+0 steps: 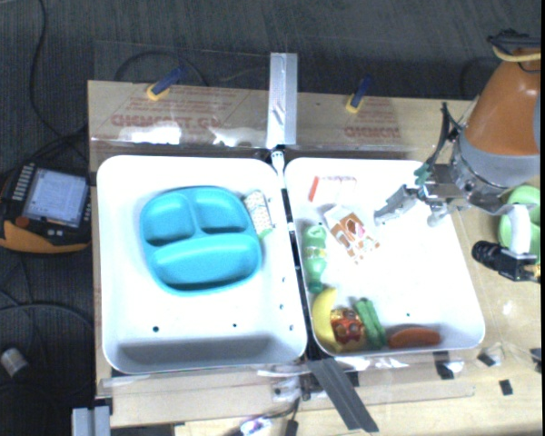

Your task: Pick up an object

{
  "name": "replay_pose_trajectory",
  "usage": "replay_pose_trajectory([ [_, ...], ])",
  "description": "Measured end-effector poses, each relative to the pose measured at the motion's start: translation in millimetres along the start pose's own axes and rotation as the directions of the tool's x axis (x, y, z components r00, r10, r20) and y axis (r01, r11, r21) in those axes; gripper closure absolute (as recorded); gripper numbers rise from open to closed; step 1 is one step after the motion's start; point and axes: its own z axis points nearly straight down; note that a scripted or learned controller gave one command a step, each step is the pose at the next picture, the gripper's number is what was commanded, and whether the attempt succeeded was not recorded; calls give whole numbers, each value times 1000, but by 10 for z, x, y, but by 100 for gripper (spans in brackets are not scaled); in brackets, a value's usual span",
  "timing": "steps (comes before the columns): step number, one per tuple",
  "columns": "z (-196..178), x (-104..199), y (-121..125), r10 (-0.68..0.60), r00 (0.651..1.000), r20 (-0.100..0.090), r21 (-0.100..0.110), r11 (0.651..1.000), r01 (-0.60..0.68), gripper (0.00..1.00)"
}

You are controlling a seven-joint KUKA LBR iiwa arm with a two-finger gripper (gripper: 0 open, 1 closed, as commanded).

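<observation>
Far to the left, on the floor, I see a small screen box (44, 203); it plays no part here. On the worktop (209, 121) the left bin (118, 271) has a blue tray (200, 237) with three sections, and a small wrapped thing (259, 213) lies just beside the tray's right edge. I am not reaching there, so nothing should go wrong in that bin.

The right bin (454, 271) has the things I could pick. A small red piece (314, 188) lies near the top wall. A little white and orange packet (350, 232) lies in the middle, and a green toy (315, 248) sits by the left wall. Along the bottom wall a yellow fruit (324, 314), a red ball (347, 328), a green pepper (370, 321) and a red sausage (414, 337) sit packed close together.

My gripper (400, 203) hangs over the upper right part of this bin, just right of the packet. I think the jaws are apart with nothing between them, but they look small and blurry, so I am not sure.

The packet is the nearest thing. It looks flat and thin, so the jaws may slide over it or just push it away. If I come down where I am, I may close on bare bin floor. If I go for the bottom pile, I could bump two toys at once and grab none.
</observation>
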Motion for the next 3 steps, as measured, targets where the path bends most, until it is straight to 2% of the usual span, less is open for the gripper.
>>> replay_pose_trajectory([
  [1,576,376,353,21,1000,2,1,1000,-21,0],
  [2,1402,387,458,18,1000,1,-1,1000,-18,0],
  [3,1305,394,461,17,1000,0,-1,1000,-17,100],
])
